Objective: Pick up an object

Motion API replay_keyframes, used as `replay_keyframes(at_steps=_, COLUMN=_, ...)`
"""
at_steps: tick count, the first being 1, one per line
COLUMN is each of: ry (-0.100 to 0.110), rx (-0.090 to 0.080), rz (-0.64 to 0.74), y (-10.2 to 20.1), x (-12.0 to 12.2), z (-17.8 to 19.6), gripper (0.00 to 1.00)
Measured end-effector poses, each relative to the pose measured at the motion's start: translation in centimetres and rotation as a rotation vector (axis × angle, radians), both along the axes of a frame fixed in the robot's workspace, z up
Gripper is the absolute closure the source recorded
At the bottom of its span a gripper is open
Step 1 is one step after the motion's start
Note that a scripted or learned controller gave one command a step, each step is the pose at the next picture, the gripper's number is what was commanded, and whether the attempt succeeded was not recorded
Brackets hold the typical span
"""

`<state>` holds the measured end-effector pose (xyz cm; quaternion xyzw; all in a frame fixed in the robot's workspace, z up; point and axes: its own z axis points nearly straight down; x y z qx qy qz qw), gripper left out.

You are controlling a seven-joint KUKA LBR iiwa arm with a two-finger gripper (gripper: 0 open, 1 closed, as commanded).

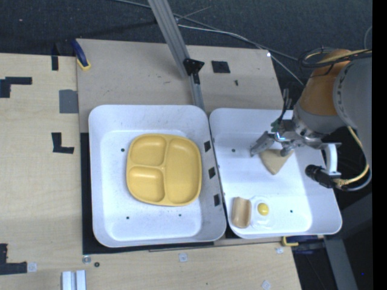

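Currently the gripper (pixel 272 145) sits low over the right bin (pixel 242 122), fingers spread open, with a tan wedge-shaped object (pixel 274 161) just below its tips; nothing shows clamped between them. Wedge lies toward the bin's middle, tapering toward the near rim. Judgement: straight descent should straddle it; fried egg toy (pixel 262 209) and bread-like piece (pixel 241 212) lie well apart.
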<state>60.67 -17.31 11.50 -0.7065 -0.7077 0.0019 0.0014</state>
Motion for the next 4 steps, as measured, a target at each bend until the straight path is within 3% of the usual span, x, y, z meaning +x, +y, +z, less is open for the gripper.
replay_keyframes(at_steps=1, ry=-0.003, rx=-0.001, rz=0.001, y=0.1, x=0.1, z=1.2, gripper=1.00)
replay_keyframes(at_steps=3, ry=-0.007, rx=0.000, rz=0.000, y=0.9, x=-0.4, z=10.1, gripper=1.00)
replay_keyframes(at_steps=4, ry=-0.004, rx=0.002, rz=0.004, y=6.1, x=-1.8, z=11.2, gripper=1.00)
